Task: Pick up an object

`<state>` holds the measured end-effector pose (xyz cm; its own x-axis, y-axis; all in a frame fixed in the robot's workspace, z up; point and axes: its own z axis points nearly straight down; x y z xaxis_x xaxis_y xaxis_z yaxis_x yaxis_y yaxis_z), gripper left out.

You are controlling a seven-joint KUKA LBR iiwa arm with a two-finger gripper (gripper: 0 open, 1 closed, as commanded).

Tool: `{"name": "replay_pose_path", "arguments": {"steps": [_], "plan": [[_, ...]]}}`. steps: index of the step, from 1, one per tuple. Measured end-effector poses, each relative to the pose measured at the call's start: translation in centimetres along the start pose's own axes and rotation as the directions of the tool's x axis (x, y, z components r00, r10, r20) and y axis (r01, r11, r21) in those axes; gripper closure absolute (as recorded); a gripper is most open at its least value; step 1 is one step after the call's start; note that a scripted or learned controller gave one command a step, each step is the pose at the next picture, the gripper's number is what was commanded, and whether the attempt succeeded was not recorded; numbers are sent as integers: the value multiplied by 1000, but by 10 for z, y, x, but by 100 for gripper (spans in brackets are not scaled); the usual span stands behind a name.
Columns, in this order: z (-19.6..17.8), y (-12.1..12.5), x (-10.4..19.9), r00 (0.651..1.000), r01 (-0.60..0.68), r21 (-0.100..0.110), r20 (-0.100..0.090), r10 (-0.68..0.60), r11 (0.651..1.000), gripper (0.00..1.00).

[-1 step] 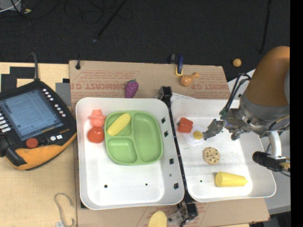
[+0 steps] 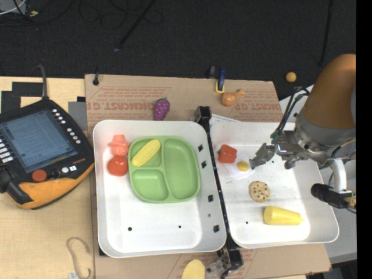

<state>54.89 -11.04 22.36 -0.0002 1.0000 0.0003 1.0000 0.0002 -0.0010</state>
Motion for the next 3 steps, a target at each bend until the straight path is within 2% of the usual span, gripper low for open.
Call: {"name": "replay_pose_path", "arguments": {"steps": [1,2,3], "plan": [[52,-1,-9,1000,0,7,-1,0,1000,0],[112,-1,1,1000,-2,6,-2,2,1000,0],[134,1,2,1000,1,-5,3,-1,1000,0]]}}
